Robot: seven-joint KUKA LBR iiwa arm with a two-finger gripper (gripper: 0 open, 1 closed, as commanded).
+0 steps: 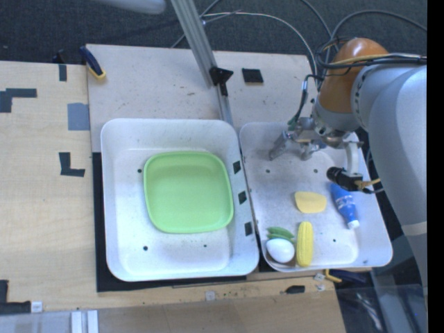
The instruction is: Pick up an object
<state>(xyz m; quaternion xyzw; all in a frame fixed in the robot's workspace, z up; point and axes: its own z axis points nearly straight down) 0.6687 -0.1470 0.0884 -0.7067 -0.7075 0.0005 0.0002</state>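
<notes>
Above the right bin [253, 186], the grey arm's gripper [293, 146] hangs over bare white floor near the bin's far end, nothing between its fingers; whether they are spread or pressed together we cannot tell from this slanted overhead view.

Every candidate for the pick lies toward the near end of the same bin. The yellow piece [310, 202], a flattish rounded lump, sits closest, nearward and slightly to the arm's side of the gripper. Just beside it on the arm's side lies the blue tube [344, 205], its long axis running roughly far-to-near with the white cap pointing nearward. At the bin's near rim we see the corn cob [304, 243], its length also running far-to-near, touching or almost touching a white egg [280, 250] with a green scrap [280, 233] at its far edge.

We judge the coming move as a short travel nearward, then a descent. The left bin [118, 186] holds a green plate [188, 191], well apart from the gripper.
</notes>
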